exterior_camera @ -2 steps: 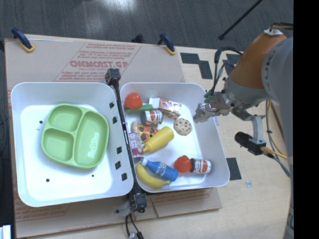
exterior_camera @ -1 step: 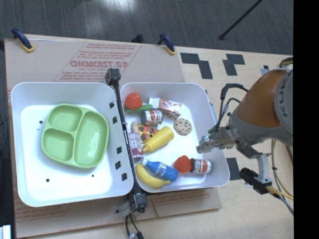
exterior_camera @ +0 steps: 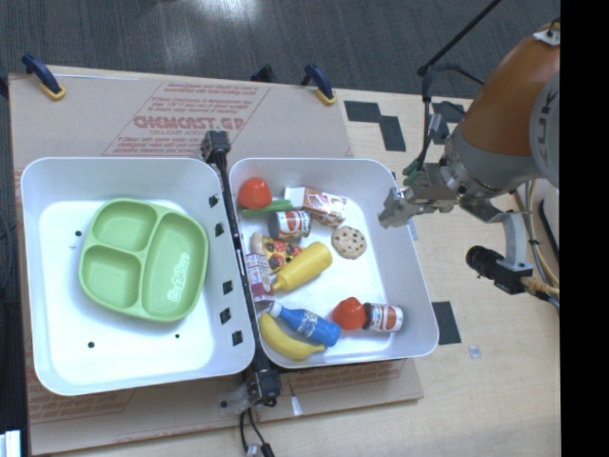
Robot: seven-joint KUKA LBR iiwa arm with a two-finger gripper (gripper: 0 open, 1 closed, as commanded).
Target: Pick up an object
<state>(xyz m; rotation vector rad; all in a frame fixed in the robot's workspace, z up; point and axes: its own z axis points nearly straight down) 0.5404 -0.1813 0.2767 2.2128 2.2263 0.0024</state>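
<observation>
2 white bins (exterior_camera: 57, 350), 1 green tray (exterior_camera: 143, 260), 1 banana (exterior_camera: 285, 343), 1 cookie (exterior_camera: 349, 243), approx. 8 other items.

one fixed camera looks down at a slant from above the pale wooden worktop (exterior_camera: 495, 369), taking in both shallow white plastic bins (exterior_camera: 38, 284) from moderate height.

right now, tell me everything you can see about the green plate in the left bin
The green plate is pale lime, smooth and matte, and looks like plastic. It is roughly oval with rounded corners and a raised rim, split by ridges into three compartments: two smaller ones on the view's left and one long one on the right with a faint embossed mark. It lies flat, right way up, turned a little askew, on the floor of the left bin, toward its upper middle. Nothing lies in it, and only the bin floor touches it.
</observation>
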